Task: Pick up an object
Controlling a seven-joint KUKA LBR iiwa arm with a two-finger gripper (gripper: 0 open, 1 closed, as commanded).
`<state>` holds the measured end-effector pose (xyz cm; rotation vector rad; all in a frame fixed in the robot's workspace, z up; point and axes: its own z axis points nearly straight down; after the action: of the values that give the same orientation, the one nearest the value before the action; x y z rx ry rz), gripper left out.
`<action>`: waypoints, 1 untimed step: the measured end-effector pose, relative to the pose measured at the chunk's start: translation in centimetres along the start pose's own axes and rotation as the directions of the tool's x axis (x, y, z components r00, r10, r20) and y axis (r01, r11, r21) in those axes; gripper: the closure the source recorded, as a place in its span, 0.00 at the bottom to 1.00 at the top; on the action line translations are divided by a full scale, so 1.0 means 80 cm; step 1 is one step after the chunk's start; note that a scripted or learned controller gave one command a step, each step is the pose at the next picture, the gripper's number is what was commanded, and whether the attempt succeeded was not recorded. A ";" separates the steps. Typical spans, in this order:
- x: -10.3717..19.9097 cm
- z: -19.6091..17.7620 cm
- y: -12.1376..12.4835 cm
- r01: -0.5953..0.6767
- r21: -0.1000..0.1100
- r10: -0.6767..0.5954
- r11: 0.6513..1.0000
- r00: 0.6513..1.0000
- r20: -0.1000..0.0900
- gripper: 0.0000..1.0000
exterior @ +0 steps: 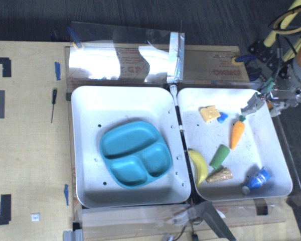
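Gripper [251, 106] seen at right bin [283, 149] upper right edge, arm mostly cut off by frame. Finger state cannot be told. Carrot [237, 133] lies just below gripper, unheld.

Red letters run along the brown cardboard [210, 67] behind the two white bins, but they are too blurry and too shiny with glare to be read.

Bright overhead light, glare on plastic sheet [125, 59]
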<state>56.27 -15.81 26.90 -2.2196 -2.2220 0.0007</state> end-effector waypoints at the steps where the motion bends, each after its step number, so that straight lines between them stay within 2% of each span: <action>1: -0.038 0.214 0.000 -0.034 0.010 0.034 0.999 0.999 -0.002 0.00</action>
<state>56.27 -18.86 9.78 -2.2505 -2.1783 0.0092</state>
